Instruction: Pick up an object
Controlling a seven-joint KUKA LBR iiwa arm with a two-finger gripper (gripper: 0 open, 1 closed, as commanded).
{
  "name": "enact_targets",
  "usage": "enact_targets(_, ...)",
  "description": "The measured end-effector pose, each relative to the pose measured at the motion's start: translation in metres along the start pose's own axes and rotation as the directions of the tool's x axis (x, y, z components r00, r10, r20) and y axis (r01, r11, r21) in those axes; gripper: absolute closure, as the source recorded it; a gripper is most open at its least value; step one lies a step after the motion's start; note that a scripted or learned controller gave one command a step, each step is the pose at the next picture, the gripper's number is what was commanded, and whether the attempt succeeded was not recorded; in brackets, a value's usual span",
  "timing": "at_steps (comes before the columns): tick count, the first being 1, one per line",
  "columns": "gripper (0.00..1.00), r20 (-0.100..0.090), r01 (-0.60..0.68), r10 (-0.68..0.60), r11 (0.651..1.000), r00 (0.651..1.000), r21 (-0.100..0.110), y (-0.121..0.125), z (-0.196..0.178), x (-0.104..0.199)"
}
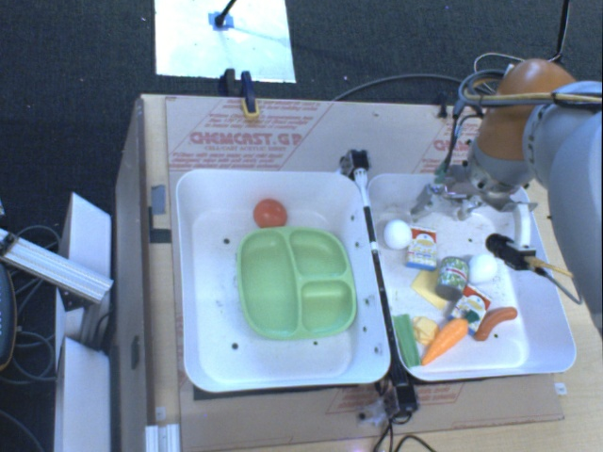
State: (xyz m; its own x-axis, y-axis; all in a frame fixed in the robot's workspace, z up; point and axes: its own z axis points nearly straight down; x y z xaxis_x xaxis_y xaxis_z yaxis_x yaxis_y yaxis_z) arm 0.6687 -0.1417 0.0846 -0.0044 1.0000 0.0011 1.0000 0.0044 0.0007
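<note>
The likeliest thing to pick is the white egg (397,233), lying in the right bin (551,342) near its upper left corner, just beside the divider between the two bins. From the egg, the gripper (459,196) sits up and to the right, near the bin's back wall, so the coming move would, by my judgement, run down and leftward; whether the fingers are released or clenched I cannot tell. Just right of the egg lies a small printed carton (423,249), and further right and lower a can (453,272), a second white ball (483,268), a yellow block (431,288), a carrot (446,340) and a sausage (496,320). Left of the egg, across the divider, the left bin (203,281) holds a green divided tray (295,282) and a tomato (270,213). Both bins rest on the tabletop (283,135).
</note>
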Motion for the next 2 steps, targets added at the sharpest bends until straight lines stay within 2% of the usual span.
enact_targets(1,0.00,-0.001,-0.001,0.001,1.000,1.000,0.001,0.000,-0.001,-0.064)
enact_targets(2,0.00,0.000,0.001,-0.001,1.000,1.000,-0.002,0.001,0.000,-0.001)
